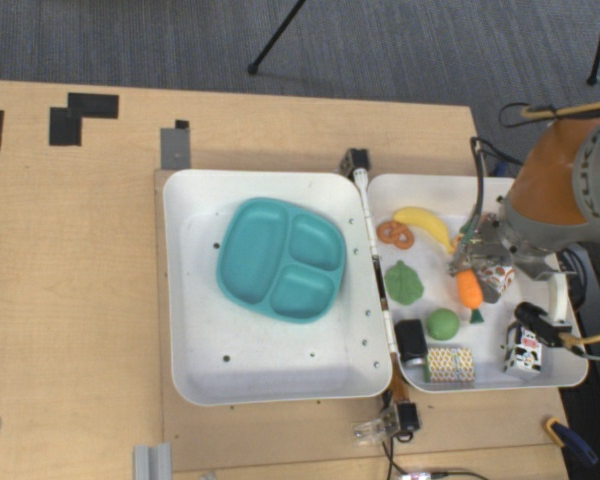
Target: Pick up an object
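Carrot (468, 290) half under gripper (472, 266) (fingers unclear)

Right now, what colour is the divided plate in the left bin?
Teal, seen clearly in the camera view: the plate.

A pale wooden bench (80, 268) holds two shallow white bins side by side. The left bin (195, 368) contains a teal divided plate (280, 258) with three sections. In the right bin (570, 373) lie a yellow banana (425, 226), touching an orange pretzel (395, 234), a green ball (442, 323) and a black block (411, 340). Black patches (80, 116) mark the bench's far left. Grey carpet (130, 18) lies beyond.
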Available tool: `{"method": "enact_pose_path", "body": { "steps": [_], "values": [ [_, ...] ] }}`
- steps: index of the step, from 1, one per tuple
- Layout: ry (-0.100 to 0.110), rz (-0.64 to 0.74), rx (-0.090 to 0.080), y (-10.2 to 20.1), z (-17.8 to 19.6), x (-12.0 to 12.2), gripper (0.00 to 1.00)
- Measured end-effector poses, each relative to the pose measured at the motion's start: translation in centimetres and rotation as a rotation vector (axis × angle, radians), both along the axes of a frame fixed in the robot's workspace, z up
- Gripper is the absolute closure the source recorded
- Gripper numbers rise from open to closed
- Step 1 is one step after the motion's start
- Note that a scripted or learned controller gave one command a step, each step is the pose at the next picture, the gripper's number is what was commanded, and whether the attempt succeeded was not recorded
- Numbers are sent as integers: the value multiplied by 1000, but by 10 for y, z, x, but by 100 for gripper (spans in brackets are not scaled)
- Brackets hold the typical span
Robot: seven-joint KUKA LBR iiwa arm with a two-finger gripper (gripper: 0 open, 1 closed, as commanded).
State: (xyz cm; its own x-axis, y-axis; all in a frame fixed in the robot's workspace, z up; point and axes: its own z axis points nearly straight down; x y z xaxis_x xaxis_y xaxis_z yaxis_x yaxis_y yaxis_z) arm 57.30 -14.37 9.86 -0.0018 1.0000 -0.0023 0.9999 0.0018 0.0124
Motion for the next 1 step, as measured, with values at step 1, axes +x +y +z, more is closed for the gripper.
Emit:
{"method": "enact_pose_path", "body": {
  "steps": [1],
  "values": [
    [6,4,3,81,152,-28,100]
  ]
}}
